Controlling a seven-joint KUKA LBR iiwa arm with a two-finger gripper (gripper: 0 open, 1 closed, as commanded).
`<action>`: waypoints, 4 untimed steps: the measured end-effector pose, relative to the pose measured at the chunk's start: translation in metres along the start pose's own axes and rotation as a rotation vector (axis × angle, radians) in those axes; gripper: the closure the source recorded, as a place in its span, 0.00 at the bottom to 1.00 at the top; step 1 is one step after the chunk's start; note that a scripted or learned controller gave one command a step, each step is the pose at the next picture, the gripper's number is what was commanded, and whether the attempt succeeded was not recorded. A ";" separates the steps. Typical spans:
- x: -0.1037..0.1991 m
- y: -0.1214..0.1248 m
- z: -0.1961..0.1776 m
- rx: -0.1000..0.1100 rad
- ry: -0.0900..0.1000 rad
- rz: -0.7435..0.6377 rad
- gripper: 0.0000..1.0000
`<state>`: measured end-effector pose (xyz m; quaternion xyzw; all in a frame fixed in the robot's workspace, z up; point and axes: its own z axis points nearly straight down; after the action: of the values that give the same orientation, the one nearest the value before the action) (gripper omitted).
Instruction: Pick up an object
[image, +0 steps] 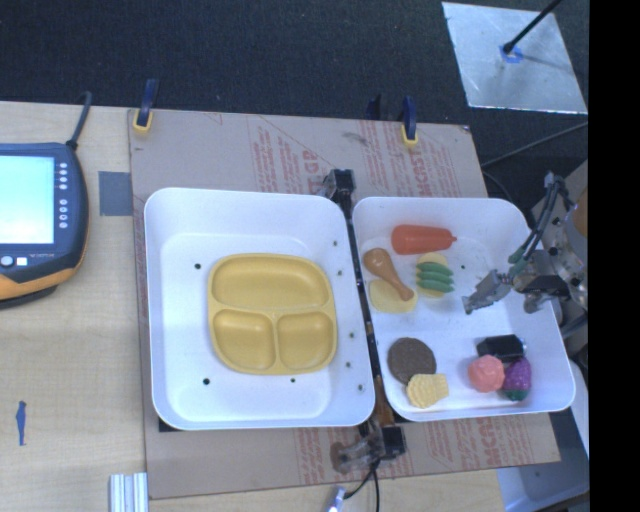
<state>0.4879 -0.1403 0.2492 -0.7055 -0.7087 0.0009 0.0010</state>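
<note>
Where the arm comes in from the right, hangs the end effector (487, 293) over the right bin (545, 400), low above bare white floor near that bin's right wall; fingers too dark and small against the plastic to tell whether spread or closed, and nothing visibly caught between them. Lying just left of the end effector: a green ridged toy vegetable (434, 275), and up-left of it an orange-red carrot-like piece (422, 238). Farther left, close to the bin's left wall: a tan wooden spoon (387, 273) resting across a pale yellow disc (389, 298). Below and left of the end effector: a dark brown round patty (411, 358) with a yellow corn piece (427, 390) touching its lower edge. Directly below the end effector, near the bin's bottom right corner: a small black block (500, 347), a pink ball-like fruit (487, 374) and a purple grape-like piece (518, 377), all three bunched together. Well apart to the left, beyond the divide between the bins: the left bin (170, 390) with a yellow three-compartment tray (272, 312) in its middle. Farthest left, on the wooden desk (70, 400): a teach pendant (38, 220) with a bright screen.
</note>
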 end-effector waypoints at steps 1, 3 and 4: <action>0.016 0.069 0.158 0.002 -0.001 -0.001 0.00; 0.041 0.165 0.159 0.019 0.002 0.006 0.00; 0.025 0.165 0.160 0.019 0.004 0.005 0.00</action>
<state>0.6523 -0.1143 0.0892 -0.7073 -0.7068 0.0061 0.0088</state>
